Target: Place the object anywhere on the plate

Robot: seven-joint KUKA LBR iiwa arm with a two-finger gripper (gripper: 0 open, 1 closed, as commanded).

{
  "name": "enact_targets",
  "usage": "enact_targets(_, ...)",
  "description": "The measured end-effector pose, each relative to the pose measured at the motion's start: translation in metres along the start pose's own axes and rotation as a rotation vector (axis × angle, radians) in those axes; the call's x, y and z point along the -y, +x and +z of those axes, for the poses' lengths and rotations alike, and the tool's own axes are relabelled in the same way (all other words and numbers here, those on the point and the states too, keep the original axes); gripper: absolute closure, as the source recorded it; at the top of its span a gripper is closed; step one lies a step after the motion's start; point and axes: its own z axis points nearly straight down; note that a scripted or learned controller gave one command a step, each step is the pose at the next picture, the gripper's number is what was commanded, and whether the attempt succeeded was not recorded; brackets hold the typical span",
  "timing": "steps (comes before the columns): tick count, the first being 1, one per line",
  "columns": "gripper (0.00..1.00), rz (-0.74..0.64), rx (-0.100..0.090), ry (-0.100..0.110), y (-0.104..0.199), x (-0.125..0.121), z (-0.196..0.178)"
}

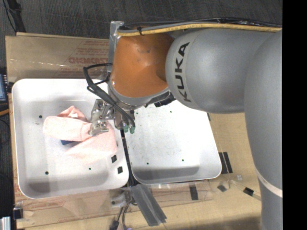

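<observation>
Item one, the arm (211, 66): you see it reach in from the right of the left bin (29, 176), its grey body lying across the top of the right bin (192, 169), the KUKA lettering facing up. The orange band (139, 66) sits above the left bin's upper right corner, and the wrist points down from there into that bin.

Item two, the gripper (100, 127): you find it low inside the left bin, near the bin's right wall and about mid-height along it. Its metal fingers (97, 121) press into the cloth; whether they are spread or closed you cannot tell, since the wrist and the folds cover the tips. A dark cable (91, 78) loops from the wrist over the bin's upper rim.

Item three, the pink cloth (72, 128): it lies crumpled in the middle of the left bin, spreading from the bin's centre toward its right wall, touching the gripper at its right end. A small blue patch (67, 141) shows under the cloth's lower fold.

Item four, the right bin: it stands just beside the left bin, their rims touching. You cannot make out a plate apart from the bins.
</observation>
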Motion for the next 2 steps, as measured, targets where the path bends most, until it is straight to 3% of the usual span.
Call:
enact_targets(1,1.00,-0.005,-0.001,0.001,0.0215,-0.0469,-0.0053)
enact_targets(2,0.00,-0.005,-0.001,0.001,0.0213,-0.0466,-0.0055)
